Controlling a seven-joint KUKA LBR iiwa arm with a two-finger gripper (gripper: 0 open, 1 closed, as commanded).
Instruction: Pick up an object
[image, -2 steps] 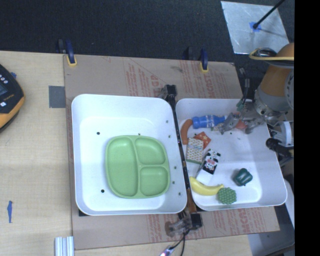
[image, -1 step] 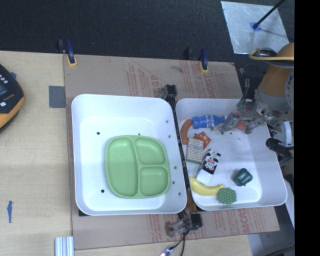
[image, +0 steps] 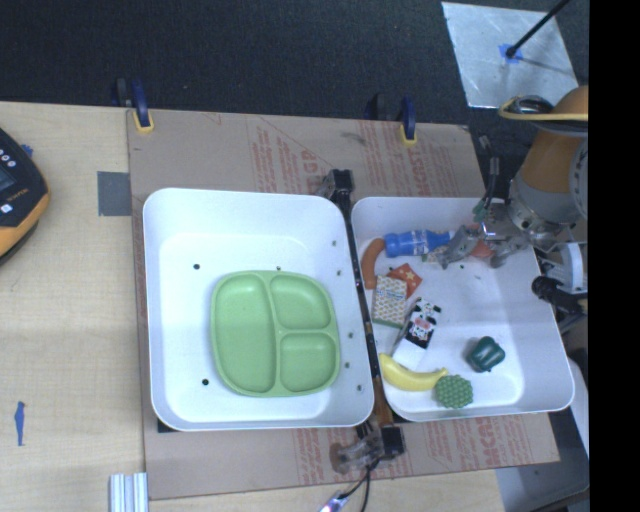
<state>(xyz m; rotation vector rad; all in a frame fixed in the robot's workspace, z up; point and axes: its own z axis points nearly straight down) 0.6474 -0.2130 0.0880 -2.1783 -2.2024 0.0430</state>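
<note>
The right white bin (image: 540, 330) holds several small items. At its back lie a blue bottle (image: 413, 242) and a curved orange sausage (image: 369, 259), with a red packet (image: 405, 274) and a cracker box (image: 389, 299) below them. A black-and-white carton (image: 419, 328) sits mid-bin. Along the front are a yellow banana (image: 409, 376), a bumpy green ball (image: 453, 391) and a dark green pepper (image: 486, 353). My gripper (image: 472, 252) is low at the back of this bin, just right of the blue bottle. Its fingers are spread open, and I see nothing held between them.
The left white bin (image: 170, 300) contains a light green divided plate (image: 275, 333). The grey arm with its orange band (image: 550, 165) comes in over the right bin's back right corner. A black and yellow device (image: 15, 200) lies on the bench at far left.
</note>
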